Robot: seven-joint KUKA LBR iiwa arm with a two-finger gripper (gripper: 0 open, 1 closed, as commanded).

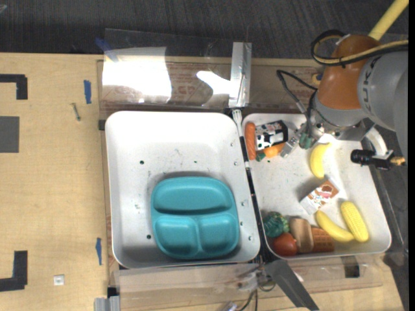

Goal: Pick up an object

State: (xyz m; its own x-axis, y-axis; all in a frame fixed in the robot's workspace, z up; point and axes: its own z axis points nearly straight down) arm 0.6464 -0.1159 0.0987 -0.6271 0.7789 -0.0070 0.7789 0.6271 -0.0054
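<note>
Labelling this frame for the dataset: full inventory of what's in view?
white bins: 2, white, side by side on the bench; left, right
tray: 1, teal, three compartments, left bin
carrot: 1, orange, right bin, far left corner
cow toy: 1, black and white, beside the carrot
bananas: 2, yellow, right bin; one far, one near
corn: 1, yellow, beside the near banana
small packet: 1, white and orange, right bin centre
broccoli: 1, green, near left corner
tomato: 1, red, near left corner
arm: 1, grey with orange band, over right bin
gripper: 1, near the cow toy
</note>
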